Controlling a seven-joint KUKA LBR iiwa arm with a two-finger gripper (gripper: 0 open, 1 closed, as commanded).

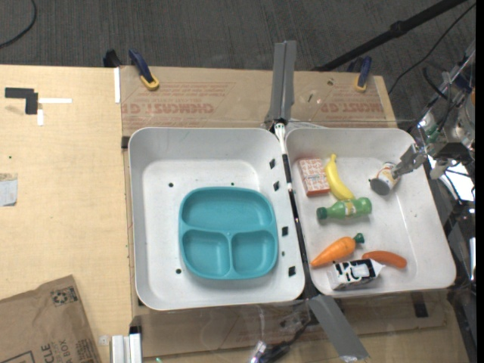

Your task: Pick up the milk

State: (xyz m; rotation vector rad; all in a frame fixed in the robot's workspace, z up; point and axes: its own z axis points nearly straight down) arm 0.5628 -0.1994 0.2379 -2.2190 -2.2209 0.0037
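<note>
I judge the pick not yet begun: the milk [355, 273] lies at the near edge of the right bin [423, 225], untouched, while the gripper [412, 159], grip state indeterminate, sits well apart at the far right.

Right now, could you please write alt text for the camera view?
The milk carton lies at the near edge of the right bin, beside two carrots. The gripper is at the bin's far right, by a small can.
</note>
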